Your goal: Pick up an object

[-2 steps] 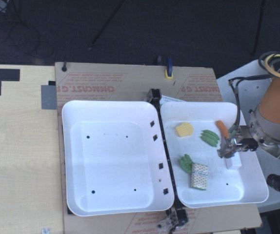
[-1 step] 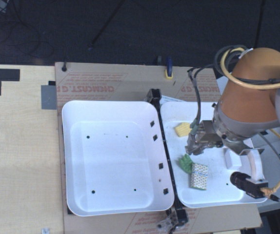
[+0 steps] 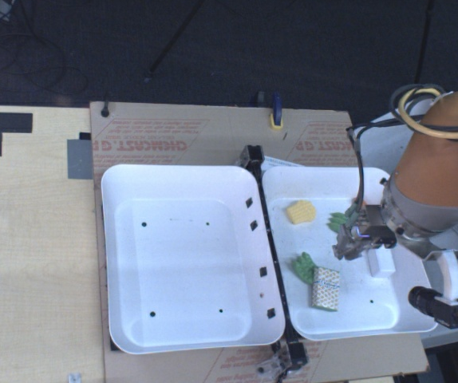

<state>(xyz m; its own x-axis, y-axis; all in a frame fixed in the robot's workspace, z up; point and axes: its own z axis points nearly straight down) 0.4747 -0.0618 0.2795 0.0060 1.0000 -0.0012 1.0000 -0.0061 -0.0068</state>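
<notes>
In the right bin [image 3: 325,183] lie a yellow lump [image 3: 300,211], a green leafy piece [image 3: 305,267] and a patterned grey-and-white packet [image 3: 325,287] touching it. Another green piece [image 3: 341,220] lies just left of the gripper, and a white block [image 3: 380,261] sits to the gripper's right. My gripper [image 3: 349,246] hangs low over the right bin's middle, between the green piece and the white block. Its dark fingers blur together and I see nothing held between them.
The left bin [image 3: 183,262] sits beside the right one, with a black clamp strip [image 3: 261,238] along the shared edge. Both rest on a cardboard sheet [image 3: 189,134]. The arm's orange band [image 3: 440,126] and cables fill the right side.
</notes>
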